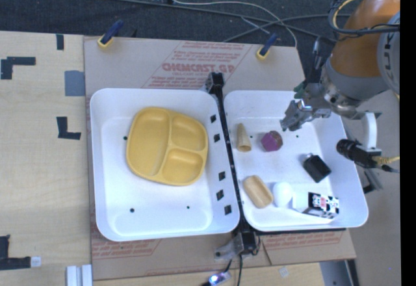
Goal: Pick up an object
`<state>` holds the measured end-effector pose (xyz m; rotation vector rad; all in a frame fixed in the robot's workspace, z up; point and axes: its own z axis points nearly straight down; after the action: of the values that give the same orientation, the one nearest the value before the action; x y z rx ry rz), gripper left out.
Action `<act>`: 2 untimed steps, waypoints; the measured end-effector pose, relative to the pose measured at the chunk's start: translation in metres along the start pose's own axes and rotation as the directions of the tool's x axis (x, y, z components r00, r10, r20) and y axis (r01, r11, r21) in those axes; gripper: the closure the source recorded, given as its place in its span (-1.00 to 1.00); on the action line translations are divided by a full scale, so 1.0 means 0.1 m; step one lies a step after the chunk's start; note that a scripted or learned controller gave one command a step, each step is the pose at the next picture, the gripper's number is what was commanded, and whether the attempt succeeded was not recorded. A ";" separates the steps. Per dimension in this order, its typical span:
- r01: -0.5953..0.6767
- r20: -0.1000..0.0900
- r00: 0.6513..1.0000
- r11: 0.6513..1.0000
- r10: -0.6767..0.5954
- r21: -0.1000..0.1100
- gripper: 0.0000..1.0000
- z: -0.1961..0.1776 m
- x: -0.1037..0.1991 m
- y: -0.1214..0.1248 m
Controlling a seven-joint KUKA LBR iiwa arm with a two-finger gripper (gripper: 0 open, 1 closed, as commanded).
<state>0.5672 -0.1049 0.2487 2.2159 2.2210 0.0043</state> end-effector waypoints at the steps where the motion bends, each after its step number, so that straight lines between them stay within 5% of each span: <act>1: -0.001 -0.001 1.000 1.000 0.001 0.005 1.00 -0.06 0.00 0.00; 2: 0.004 -0.001 1.000 1.000 -0.004 0.006 1.00 0.04 0.59 0.16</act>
<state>0.5834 -0.0459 0.2447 2.2154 2.2286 -0.0012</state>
